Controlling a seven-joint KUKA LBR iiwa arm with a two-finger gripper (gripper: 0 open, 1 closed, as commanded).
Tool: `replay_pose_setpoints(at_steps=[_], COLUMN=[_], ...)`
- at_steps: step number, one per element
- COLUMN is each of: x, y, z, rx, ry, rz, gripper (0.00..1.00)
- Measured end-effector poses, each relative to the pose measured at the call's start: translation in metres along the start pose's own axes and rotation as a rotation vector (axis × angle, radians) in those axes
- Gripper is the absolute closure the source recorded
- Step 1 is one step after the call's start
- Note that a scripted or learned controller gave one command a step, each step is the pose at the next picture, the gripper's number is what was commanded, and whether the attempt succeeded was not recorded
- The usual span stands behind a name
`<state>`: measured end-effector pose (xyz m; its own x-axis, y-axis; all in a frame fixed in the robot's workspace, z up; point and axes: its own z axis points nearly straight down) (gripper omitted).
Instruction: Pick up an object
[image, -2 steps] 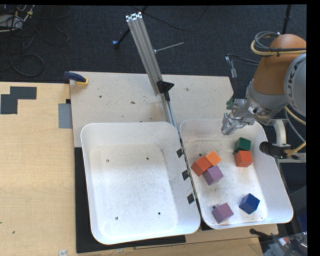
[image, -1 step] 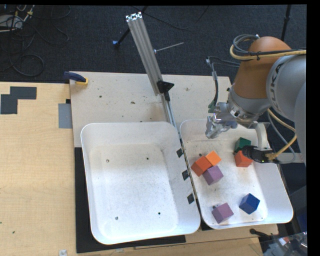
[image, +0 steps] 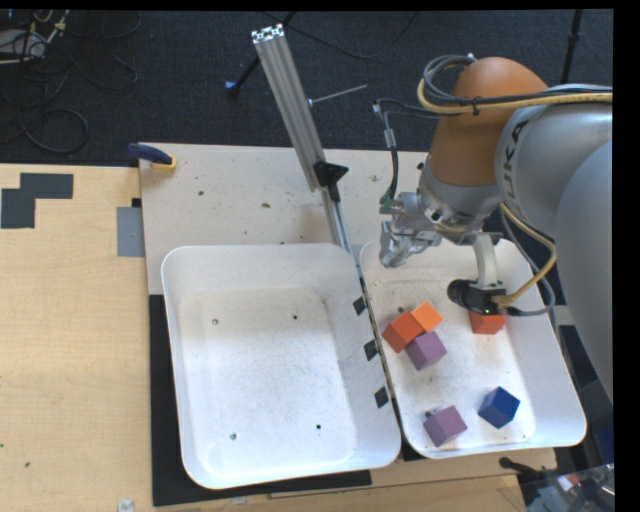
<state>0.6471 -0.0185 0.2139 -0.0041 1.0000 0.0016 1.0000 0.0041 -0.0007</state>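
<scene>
Two shallow white bins side by side on a pale wooden bench: left bin (image: 200, 300) speckled with dark flecks, right bin (image: 555, 400) holding loose blocks. Near the middle of the right bin, a tight cluster: red block (image: 402, 331) touching orange block (image: 426, 317), with a purple block (image: 427, 350) just below and against them. Toward the near edge, a second purple block (image: 444, 424), and beside it to the right, apart, a blue block (image: 499, 406). At the right side of the bin, a small red-orange block (image: 487, 322) under a black fitting (image: 475, 295) with a cable. Grey arm (image: 560, 170) with orange band entering from the right; gripper (image: 392, 256) hanging over the far left corner of the right bin, pointed down, above bare bin floor, well apart from the cluster; nothing between the fingers; gap between fingers too blurred to judge, so open or closed cannot be told. Behind the bins, a slanted metal rail (image: 295, 110) with a checkered tip. At the far left corner of the bench, a blue and yellow clamp (image: 152, 156).
</scene>
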Motion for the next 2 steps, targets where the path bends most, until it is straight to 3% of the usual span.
replay_pose_setpoints(at_steps=[2], x=[0.100], y=[-0.012], z=[-0.015], rx=[0.002], ry=[0.000], rz=[0.000], gripper=[1.00])
